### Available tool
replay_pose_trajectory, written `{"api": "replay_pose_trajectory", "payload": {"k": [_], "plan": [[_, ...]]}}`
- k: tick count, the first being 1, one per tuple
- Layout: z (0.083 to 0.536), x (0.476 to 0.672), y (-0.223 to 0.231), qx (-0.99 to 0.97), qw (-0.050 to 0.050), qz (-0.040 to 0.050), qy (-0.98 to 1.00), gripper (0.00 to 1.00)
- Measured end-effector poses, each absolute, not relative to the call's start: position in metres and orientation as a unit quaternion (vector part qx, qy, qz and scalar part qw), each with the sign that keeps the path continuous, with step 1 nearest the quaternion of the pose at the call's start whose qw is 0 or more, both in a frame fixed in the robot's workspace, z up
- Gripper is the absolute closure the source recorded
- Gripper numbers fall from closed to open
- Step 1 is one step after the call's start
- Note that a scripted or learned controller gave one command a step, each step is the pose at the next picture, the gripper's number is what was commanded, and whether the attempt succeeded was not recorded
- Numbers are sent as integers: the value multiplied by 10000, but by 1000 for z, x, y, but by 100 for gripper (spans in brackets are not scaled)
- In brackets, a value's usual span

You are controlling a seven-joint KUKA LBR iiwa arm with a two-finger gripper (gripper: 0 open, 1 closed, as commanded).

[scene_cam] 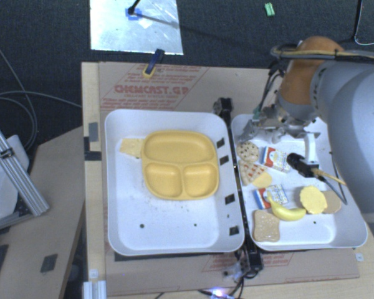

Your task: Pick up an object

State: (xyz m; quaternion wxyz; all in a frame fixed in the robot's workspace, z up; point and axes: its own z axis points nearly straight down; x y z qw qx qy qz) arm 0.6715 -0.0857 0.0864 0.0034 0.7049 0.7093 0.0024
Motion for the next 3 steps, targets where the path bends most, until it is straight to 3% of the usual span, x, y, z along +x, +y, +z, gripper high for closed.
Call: {"api": "replay_pose_trajectory", "payload": {"k": [1,2,3], "plan": [[91,669,-87,7056,15,10,7086,0],[88,638,-107,7074,35,36,7068,0],[89,604,-90,7072,49,36,7070,0]]}}
